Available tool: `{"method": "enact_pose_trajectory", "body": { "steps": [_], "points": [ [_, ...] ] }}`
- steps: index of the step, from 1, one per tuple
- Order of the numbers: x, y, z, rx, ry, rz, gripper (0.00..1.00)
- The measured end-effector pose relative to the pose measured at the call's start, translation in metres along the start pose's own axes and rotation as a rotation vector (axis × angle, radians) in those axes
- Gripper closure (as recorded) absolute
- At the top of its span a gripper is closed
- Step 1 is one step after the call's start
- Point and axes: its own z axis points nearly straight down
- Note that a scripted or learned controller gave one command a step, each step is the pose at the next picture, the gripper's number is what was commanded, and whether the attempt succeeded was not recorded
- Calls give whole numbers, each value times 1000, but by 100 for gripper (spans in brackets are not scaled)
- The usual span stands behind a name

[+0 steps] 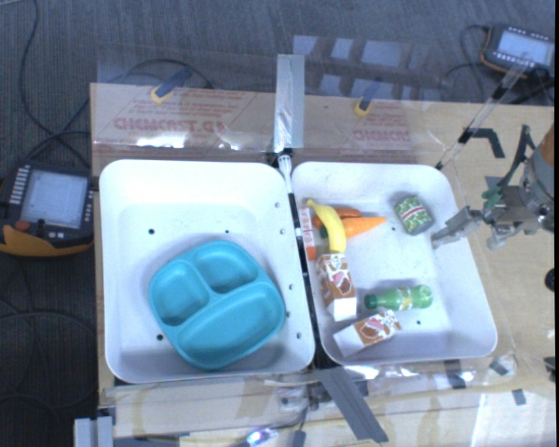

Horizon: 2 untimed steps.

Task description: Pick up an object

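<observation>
Nearest the camera in the right bin (466, 250), at about 6 o'clock from its middle, a small printed carton (377, 327) lies tilted on the floor of the bin. Just beyond it a green bottle (399, 298) lies on its side, cap end pointing to 9 o'clock. At 9 o'clock, close to the wall shared with the other bin, a red-and-white juice box (335, 280) lies flat.

In the left bin (121, 250) a blue divided plate (217, 301) sits toward 5 o'clock, its three compartments facing up.

Farther back in the right bin, at about 11 o'clock, a yellow banana (331, 223) curves along the shared wall. An orange carrot (361, 223) lies against it with its tip pointing to 3 o'clock. At 1 o'clock from the bin's middle a small green can (413, 213) lies apart from the rest.

The gripper (503, 220) hangs at 2 o'clock, over the right rim of that bin, well apart from every object. Whether it is wide or narrow cannot be told, and nothing shows in its hold.

Beyond both bins lies a cardboard sheet (196, 119). A teach pendant (42, 208) rests on the floor at 9 o'clock of the left bin, and a second pendant (517, 49) sits farthest off, at 1 o'clock
</observation>
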Motion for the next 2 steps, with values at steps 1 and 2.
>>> {"method": "enact_pose_trajectory", "body": {
  "steps": [1, 2],
  "points": [
    [39, 95, 134, 0, 0, -150, 0],
    [72, 105, 180, -9, -22, -317, 0]
  ]
}}
